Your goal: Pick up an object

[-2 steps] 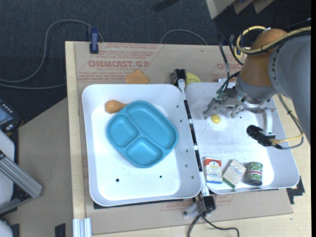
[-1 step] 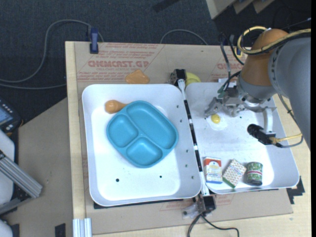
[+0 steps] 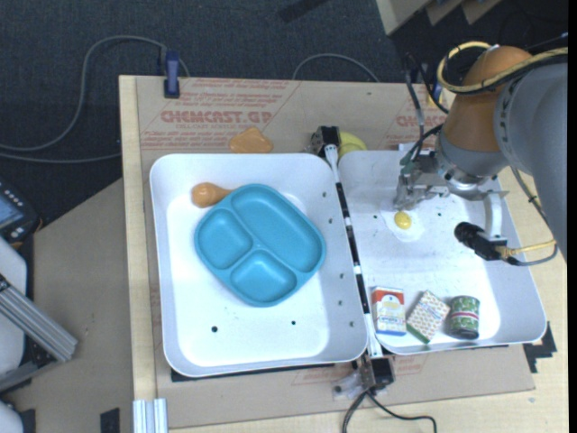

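The gripper (image 3: 410, 197) hangs low over the upper part of the right bin (image 3: 505, 282), its tip just above a small round object that looks like a fried egg (image 3: 405, 223), white with a yellow centre. Whether the gripper is open or closed cannot be told from this slanted view, and nothing is seen clamped in it; whether it touches the egg is also unclear. The egg lies flat on the bin floor and is roughly round, so it has no clear long axis. The arm (image 3: 505, 106) reaches in from the right, its orange band above the wrist, the wrist bent downward toward the bin. Along the near edge of the same bin sit a small red and white carton (image 3: 389, 311), a patterned packet (image 3: 427, 317) lying tilted, and a small green can (image 3: 464, 317), close together in a row. The left bin (image 3: 180, 314) holds a blue divided plate (image 3: 260, 244) with an orange piece (image 3: 210, 193) just beside its far left corner. Both bins rest on the worktop (image 3: 144, 124).
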You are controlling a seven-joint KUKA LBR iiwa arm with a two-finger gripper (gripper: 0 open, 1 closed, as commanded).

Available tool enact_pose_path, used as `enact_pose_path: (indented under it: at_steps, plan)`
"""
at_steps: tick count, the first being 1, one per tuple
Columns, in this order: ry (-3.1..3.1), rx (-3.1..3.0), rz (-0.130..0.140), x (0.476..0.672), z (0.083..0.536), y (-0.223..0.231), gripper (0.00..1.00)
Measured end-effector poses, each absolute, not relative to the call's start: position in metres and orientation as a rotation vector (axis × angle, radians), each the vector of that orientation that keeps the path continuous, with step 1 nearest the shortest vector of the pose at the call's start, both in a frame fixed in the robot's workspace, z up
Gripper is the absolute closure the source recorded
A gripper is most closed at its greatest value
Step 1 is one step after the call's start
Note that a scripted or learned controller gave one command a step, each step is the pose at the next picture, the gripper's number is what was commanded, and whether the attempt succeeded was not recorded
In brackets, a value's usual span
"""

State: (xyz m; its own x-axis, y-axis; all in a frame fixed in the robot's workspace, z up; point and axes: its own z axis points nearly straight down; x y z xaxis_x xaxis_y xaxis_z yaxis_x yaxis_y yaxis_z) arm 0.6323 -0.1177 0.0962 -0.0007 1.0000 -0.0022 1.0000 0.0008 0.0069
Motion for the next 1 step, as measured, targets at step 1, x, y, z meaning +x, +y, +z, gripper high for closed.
enact_pose_path:
  at_steps: [1]
  plan:
    - [2.219,2.217,0.004,0.632,0.0955,-0.1177,0.0]
